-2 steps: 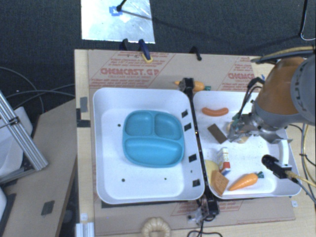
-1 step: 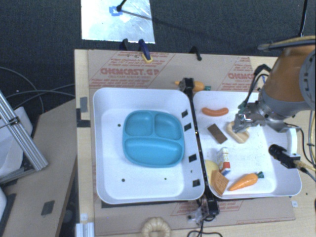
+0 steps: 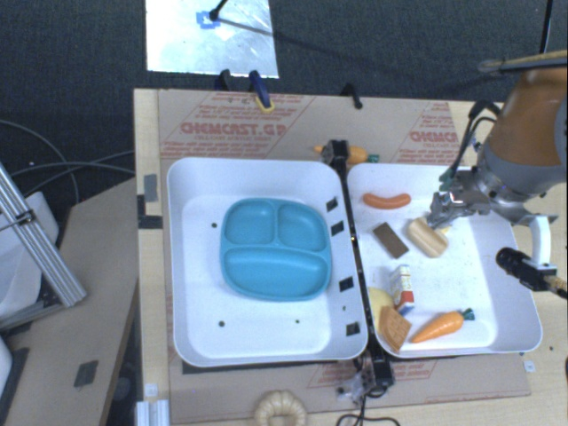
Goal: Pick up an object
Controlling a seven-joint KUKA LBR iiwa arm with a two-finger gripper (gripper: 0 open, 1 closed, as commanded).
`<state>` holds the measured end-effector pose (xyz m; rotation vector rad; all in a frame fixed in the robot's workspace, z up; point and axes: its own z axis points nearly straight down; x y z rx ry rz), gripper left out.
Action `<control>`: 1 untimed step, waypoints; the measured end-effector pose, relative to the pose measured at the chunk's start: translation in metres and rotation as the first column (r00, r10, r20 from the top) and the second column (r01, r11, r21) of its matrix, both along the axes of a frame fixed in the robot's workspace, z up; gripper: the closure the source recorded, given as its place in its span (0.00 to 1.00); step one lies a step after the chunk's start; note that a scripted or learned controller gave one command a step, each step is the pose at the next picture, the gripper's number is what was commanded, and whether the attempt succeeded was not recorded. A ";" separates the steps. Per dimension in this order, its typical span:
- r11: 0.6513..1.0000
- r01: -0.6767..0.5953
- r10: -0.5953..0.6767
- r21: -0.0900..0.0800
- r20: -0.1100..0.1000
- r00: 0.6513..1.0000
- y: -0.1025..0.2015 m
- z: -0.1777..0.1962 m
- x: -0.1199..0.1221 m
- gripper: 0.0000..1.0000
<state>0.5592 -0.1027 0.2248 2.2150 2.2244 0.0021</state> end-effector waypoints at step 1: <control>1.000 -0.003 0.003 0.001 -0.001 1.000 0.053 -0.009 0.005 1.00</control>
